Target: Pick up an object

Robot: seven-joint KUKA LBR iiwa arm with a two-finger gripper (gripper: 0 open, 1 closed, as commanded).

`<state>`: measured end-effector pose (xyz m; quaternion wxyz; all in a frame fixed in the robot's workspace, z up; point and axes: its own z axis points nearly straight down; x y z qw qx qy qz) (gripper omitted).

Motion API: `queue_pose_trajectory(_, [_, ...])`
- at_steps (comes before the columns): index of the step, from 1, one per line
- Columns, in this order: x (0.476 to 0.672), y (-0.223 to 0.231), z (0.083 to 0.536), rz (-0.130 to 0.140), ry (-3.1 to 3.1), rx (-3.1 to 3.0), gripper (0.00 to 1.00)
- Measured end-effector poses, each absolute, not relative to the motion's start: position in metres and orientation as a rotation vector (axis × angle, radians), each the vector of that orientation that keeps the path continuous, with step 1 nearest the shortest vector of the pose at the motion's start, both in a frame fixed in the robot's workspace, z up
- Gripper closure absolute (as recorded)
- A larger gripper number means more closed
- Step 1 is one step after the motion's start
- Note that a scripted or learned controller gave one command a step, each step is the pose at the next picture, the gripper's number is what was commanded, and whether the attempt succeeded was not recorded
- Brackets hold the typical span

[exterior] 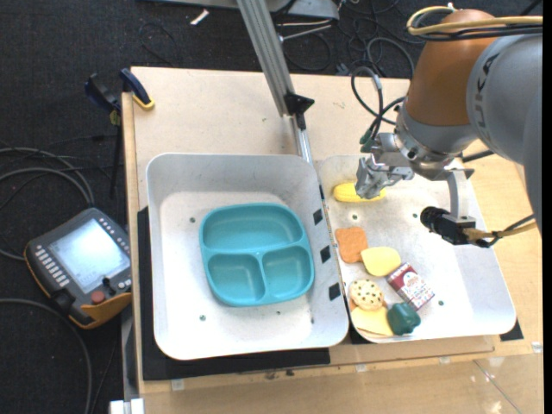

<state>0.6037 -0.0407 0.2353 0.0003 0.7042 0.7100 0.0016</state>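
The gripper [373, 186] sits over the yellow banana toy [349, 193], grip state unclear; likely light, smooth plastic; best pinched mid-body.

a pale wooden desk [216, 110] spans the middle of the frame. two shallow white bins sit side by side on it: the left bin [172, 188] at centre, the right bin [474, 266] at lower right. a blue-and-yellow clamp [136, 89] grips its upper left corner.
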Motion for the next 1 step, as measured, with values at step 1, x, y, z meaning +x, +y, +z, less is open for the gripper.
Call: queue_pose_trajectory(1, [0.6042,0.0139,0.231,0.001,2.232,2.214,1.0])
